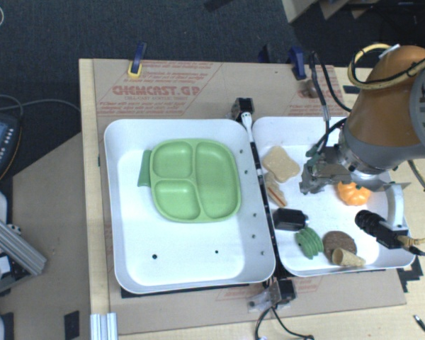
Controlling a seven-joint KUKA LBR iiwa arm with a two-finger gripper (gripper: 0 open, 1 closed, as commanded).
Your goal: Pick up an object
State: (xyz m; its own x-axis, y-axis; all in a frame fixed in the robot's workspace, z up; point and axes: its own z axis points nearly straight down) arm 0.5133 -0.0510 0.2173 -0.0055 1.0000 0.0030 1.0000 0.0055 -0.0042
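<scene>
Right bin (297, 129), 6 loose items: gripper (317, 177) low between bread slice (281, 163) and orange toy (354, 193), finger state cannot be told; risk: closing on bare floor or nudging the orange toy aside, items being well apart

Arm reaches in from the right, gripper (316, 178) lowered, seemingly empty
</scene>
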